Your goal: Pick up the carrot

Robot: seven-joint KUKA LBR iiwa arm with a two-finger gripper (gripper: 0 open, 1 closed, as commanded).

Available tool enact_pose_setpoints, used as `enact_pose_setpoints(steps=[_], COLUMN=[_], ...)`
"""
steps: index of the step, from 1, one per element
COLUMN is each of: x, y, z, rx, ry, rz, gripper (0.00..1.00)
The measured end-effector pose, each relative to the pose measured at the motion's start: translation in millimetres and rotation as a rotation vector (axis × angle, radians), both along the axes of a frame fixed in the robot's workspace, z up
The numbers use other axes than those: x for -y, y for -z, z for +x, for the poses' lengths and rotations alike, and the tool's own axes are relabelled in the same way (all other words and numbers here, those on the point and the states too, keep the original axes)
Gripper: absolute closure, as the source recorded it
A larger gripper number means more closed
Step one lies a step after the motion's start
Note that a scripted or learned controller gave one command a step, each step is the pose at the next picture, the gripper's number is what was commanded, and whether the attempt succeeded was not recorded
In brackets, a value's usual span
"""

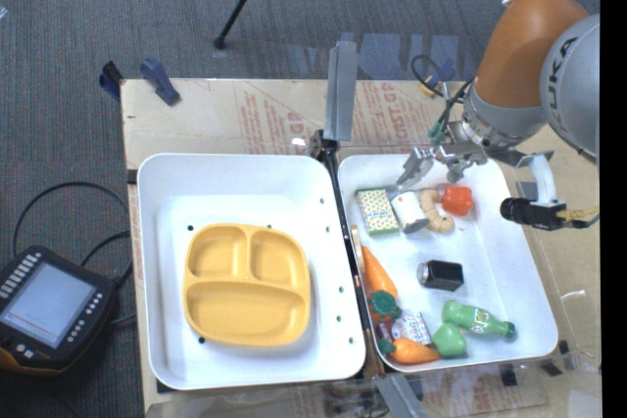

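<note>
Two white bins sit side by side. In the right bin (519,250), the carrot (377,274) lies at 9 o'clock, by the wall. The gripper (436,162) hangs at 12, fingers spread, holding nothing. It should drop straight over the carrot's middle.

The carrot (378,274) is a plain orange toy one, lying flat in the right bin (529,279), right up against its left wall. It's angled a bit, narrow end pointing up, fat end down by the green-topped stuff.
</note>
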State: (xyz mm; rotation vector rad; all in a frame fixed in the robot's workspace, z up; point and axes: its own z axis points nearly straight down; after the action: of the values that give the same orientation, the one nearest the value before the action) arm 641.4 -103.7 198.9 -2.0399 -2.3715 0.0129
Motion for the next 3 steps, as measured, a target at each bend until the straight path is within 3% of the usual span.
enact_pose_setpoints(steps=[1, 2, 3], x=[-13.1, -48.2, -85.9], y=[75.0, 10.8, 14.8], z=[-30.0, -91.0, -128.6], rx=[0.017, 0.015, 0.007], ry=[-0.323, -0.326, -0.301], rz=[0.0, 0.002, 0.003], gripper=[0.0, 0.0, 0.0])
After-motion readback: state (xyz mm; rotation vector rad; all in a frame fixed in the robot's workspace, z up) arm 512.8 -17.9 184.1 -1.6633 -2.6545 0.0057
